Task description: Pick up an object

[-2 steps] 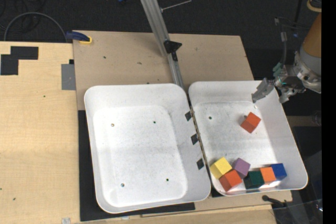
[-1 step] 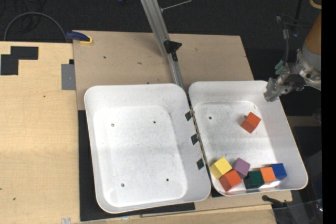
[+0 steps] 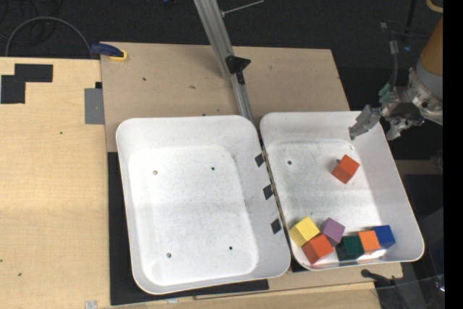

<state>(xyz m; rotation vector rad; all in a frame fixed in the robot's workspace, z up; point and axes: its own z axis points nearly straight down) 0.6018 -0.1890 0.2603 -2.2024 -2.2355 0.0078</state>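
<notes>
Camera view from above shows the gripper [image 3: 370, 121] hanging over the far right edge of the right bin [image 3: 402, 192], with nothing between its fingers. Whether those fingers are spread or pressed together I cannot tell from here; they are small and dark against the rim.

Nearest to it lies a lone red-orange cube [image 3: 346, 169], turned corner-on, apart from everything else on the bin floor. The rest sit bunched in the near corner: a yellow cube [image 3: 305, 229], a purple cube [image 3: 333, 229], a red cube [image 3: 317, 248], a green cube [image 3: 350, 248], an orange cube [image 3: 370, 240] and a blue cube [image 3: 384, 235], several touching. The left bin [image 3: 137, 155] lies alongside.

To my eye the lone cube is the sensible target, yet its skewed angle could let the fingers land on corners and squirt it away. A descent from the present spot, so close to the wall, risks clipping the rim. Going for the cluster instead invites a jam: fingers may come down on a neighbour, or shove the pile against the bin wall.
</notes>
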